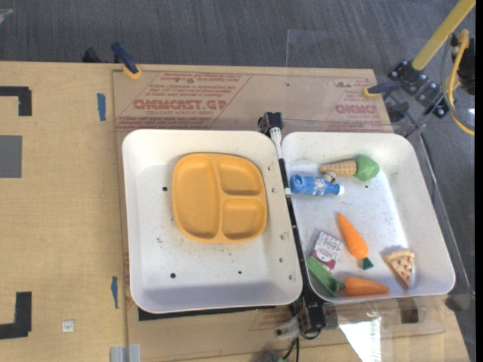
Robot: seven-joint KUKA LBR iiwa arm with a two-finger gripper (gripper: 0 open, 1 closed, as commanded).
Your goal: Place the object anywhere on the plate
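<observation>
An orange divided plate (219,197) lies in the left white bin (151,277), with nothing on it. The right white bin (430,202) holds the loose toys: a blue bottle (314,185) near its left wall, a green-topped ice-cream cone (353,168) at the back, an orange carrot (352,237) in the middle, a second carrot with green leaves (349,283) along the front wall, a small white and red packet (327,248), and a pizza slice (401,267) at the front right.
A brown cardboard sheet (226,100) lies under both bins on the wooden bench (53,202). A black clamp (270,121) sits at the back between the bins. Yellow and black fixtures (430,66) stand at the far right.
</observation>
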